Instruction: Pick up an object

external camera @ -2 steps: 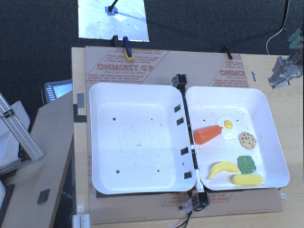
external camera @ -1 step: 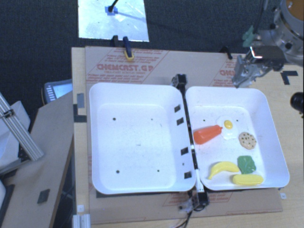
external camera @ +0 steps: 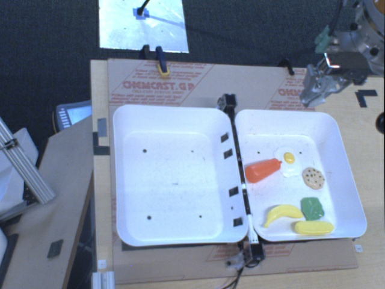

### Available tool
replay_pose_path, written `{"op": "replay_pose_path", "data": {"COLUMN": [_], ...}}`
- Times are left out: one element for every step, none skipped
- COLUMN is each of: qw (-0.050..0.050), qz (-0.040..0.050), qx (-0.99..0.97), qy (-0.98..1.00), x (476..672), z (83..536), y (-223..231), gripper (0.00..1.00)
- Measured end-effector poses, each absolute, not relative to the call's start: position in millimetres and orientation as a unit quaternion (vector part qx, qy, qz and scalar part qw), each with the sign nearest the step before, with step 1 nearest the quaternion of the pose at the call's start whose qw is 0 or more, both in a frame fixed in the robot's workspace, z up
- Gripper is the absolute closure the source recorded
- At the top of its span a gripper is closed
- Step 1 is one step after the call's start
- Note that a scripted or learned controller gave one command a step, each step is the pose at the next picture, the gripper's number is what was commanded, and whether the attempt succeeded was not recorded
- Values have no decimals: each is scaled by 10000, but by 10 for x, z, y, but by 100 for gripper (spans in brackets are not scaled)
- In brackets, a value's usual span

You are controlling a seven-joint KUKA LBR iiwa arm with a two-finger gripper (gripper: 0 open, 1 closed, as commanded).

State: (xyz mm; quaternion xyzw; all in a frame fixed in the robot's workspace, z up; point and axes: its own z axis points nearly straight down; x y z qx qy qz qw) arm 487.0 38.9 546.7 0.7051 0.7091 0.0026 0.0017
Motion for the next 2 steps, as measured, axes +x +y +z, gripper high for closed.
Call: {"op": "replay_pose_path", "data": {"qw": [-2,14], "qz": [0,32], "qx": [7046,7046], "qy": [7096,7096], "x": [4865,5011], "z": [4973,5372], "y": [815,1237], "gripper": [100,100]}}
